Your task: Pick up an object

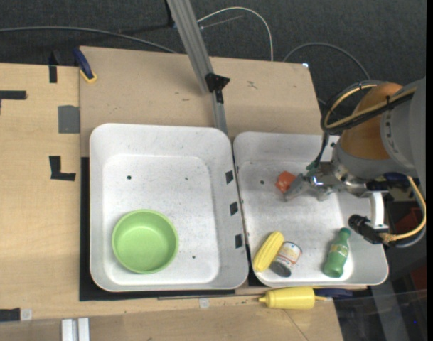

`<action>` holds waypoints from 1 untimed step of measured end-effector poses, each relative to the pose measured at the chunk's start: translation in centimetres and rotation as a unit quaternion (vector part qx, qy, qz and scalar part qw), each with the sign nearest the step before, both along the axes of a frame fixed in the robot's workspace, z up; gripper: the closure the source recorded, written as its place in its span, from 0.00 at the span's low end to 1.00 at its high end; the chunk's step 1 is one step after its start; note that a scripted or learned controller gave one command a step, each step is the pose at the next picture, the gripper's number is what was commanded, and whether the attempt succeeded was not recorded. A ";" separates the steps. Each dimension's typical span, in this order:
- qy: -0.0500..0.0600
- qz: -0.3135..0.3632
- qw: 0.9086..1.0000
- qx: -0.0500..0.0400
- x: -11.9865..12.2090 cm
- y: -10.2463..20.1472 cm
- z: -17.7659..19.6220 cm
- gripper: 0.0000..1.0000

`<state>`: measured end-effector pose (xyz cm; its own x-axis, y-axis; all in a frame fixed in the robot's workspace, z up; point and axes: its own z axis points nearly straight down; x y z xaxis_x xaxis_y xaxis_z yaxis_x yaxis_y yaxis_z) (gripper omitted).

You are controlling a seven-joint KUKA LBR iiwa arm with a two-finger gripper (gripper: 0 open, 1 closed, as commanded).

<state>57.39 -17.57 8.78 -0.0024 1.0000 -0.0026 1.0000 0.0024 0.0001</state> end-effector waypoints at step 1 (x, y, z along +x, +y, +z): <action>0.001 0.000 1.000 0.001 0.0 0.1 1.1 1.00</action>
<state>57.38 -17.48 9.89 -0.0030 1.0000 -0.0004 1.0000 0.0030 -0.0014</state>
